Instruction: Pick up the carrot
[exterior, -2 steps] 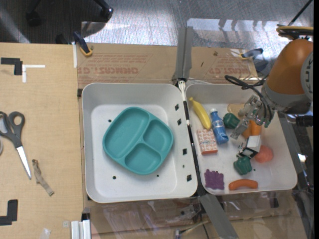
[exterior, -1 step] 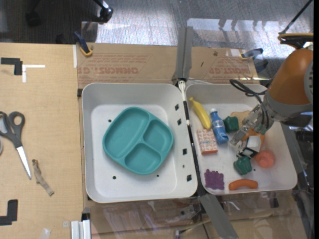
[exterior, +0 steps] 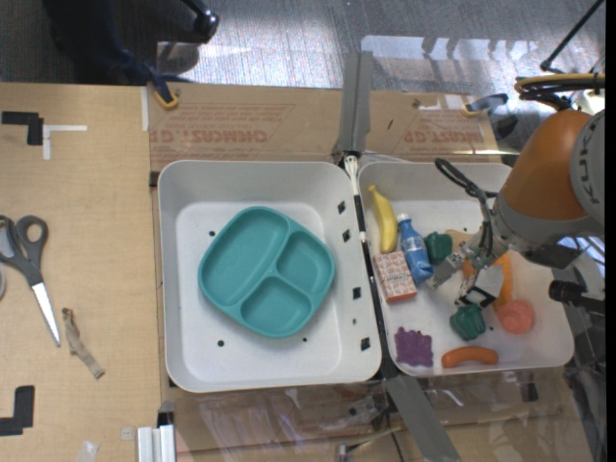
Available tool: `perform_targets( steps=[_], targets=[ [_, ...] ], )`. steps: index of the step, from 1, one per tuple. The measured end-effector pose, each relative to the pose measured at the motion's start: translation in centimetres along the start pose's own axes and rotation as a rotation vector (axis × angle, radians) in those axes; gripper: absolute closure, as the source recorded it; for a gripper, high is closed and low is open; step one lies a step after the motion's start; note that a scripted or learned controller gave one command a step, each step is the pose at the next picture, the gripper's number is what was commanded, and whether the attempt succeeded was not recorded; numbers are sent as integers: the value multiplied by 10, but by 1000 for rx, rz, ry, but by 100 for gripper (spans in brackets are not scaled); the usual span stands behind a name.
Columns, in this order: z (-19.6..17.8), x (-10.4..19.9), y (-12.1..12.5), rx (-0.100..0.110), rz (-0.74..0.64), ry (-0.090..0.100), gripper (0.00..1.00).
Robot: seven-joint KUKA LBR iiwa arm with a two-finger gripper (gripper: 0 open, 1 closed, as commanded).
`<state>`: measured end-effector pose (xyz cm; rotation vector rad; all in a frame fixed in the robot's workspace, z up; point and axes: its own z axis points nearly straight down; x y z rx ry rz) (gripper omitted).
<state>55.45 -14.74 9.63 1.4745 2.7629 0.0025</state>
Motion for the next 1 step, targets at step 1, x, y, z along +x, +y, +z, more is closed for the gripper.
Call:
perform_targets(
  steps=[1],
  targets=[
    [0,4,-10,-2,106,0,0]
  ],
)
